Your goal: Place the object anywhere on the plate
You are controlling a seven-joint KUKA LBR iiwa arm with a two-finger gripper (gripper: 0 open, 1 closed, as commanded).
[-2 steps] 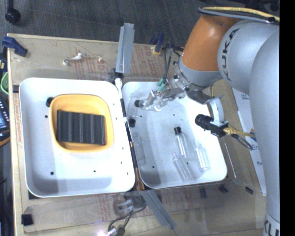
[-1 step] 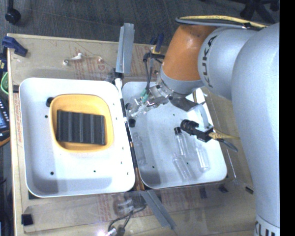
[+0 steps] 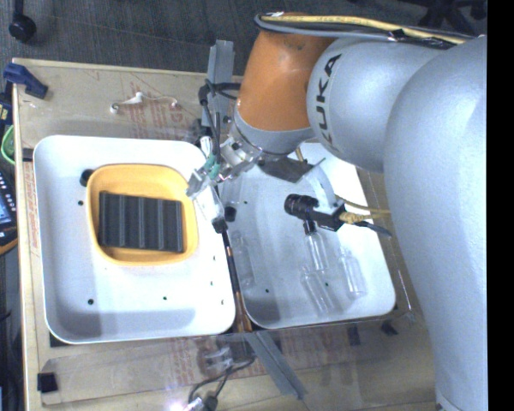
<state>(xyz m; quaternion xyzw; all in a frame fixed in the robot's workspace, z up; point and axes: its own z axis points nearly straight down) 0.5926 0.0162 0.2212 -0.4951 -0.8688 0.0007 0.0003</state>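
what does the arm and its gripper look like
The arm is bulky, rounded and grey, with a wide orange band above the wrist and dark KUKA lettering beside it. The gripper is small and metallic with a greenish tip.

Yellow rounded-square plate (image 3: 140, 183) with dark ribbed grey centre, lying flat in the left white bin. Small teal-green object (image 3: 207, 175), partly hidden, up at the gripper's tip, just beside the plate's right edge, near the bins' divide.

The grey arm (image 3: 385, 84) bears the partly visible lettering "UKA".
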